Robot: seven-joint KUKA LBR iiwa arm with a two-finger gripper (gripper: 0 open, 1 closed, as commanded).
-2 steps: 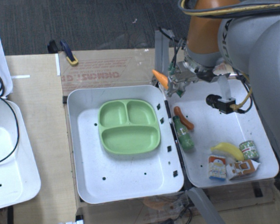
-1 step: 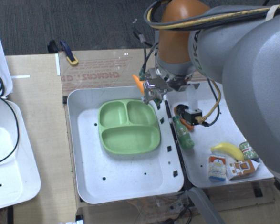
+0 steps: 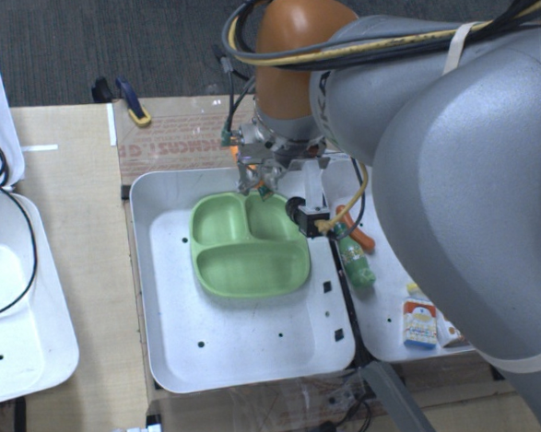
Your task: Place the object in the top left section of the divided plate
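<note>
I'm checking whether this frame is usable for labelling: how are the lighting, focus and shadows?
Camera view: even, soft lighting; the green divided plastic plate is sharp with only a faint shadow on the shallow white bin; the large grey arm looks soft, being near the lens; the gripper is small, its detail hard to resolve.

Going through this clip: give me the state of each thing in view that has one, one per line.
green divided plate: flat in the left bin, all three sections bare.
gripper: over the plate's top edge; open or shut unclear.
green bottle: lying on its side in the right bin.
small carton: lying flat in the right bin.
</note>
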